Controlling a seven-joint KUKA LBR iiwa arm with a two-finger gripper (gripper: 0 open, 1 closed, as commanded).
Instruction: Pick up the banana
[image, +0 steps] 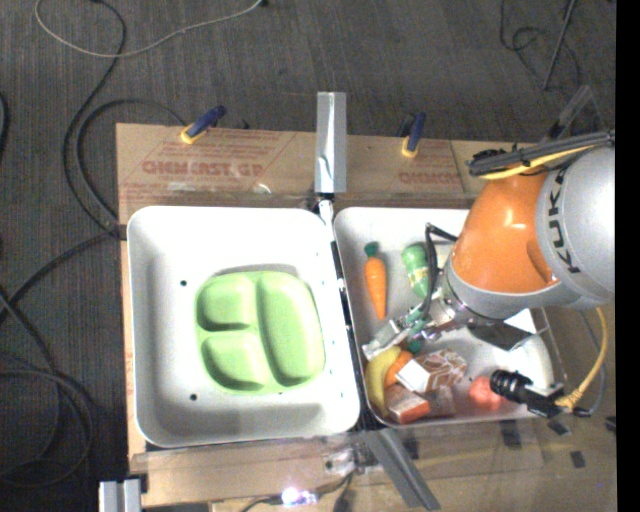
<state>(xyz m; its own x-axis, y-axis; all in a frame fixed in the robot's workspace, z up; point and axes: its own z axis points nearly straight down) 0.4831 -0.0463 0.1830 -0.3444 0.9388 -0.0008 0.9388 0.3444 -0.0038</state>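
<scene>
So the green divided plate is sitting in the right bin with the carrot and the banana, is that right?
Not quite. The camera view shows the green divided plate alone in the left bin. The carrot and the banana do lie in the right bin.

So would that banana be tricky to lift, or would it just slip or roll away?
Probably a bit tricky. The banana looks curved with a smooth skin, so it might slip or twist. It lies tight in the right bin's corner, against a box, so pushing likely jams it rather than rolling it. It looks stiff, likely a toy.
</scene>
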